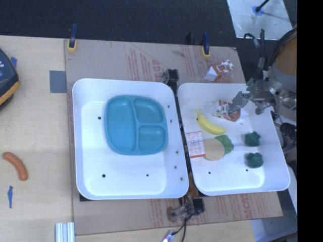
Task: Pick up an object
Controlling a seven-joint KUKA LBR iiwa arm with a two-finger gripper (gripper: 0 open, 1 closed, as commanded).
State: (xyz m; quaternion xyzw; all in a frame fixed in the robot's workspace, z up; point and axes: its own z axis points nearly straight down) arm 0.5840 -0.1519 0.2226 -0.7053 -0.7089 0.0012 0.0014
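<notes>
Gripper (pixel 248 101) over one banana (pixel 210 123), two broccoli florets (pixel 253 149).

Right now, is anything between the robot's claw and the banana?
Nothing visible. The gripper hangs above the orange-and-white packet, and the banana lies just beside it on bare bin floor.
</notes>
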